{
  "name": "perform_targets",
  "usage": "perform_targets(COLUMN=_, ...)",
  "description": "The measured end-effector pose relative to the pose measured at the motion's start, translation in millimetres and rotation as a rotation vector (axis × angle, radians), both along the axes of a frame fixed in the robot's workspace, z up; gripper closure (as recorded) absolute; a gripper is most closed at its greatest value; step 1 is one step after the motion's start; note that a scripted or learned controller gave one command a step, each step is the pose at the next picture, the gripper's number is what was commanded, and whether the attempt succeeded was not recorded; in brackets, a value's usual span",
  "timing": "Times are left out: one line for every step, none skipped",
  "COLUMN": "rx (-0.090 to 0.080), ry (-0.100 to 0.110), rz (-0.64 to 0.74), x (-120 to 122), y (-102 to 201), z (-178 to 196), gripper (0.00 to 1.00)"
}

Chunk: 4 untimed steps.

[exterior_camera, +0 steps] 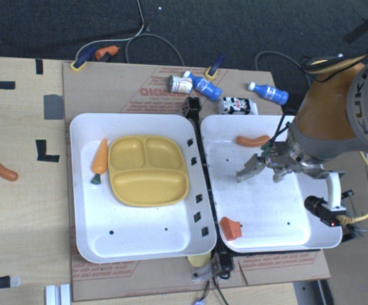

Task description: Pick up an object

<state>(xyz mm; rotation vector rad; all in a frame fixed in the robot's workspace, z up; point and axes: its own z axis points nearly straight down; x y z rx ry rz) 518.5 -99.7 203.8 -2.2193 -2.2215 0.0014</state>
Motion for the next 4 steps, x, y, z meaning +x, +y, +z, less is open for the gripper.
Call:
perform_targets(rx=-0.003, ry=-0.003, rz=-0.001, x=62, y=-46, z=-35, gripper=0.00)
perform_targets(rx=0.000, ry=-0.001, rz=0.003, x=135, y=-57, z=-109, gripper=0.00)
perform_targets(rx=-0.004, ry=-0.005, rz=0.003, x=105, y=-6, z=-118, gripper=0.00)
perform_targets(rx=0.000, ry=0.007, rz=0.000, x=141, y=-4, z=-119, gripper=0.00)
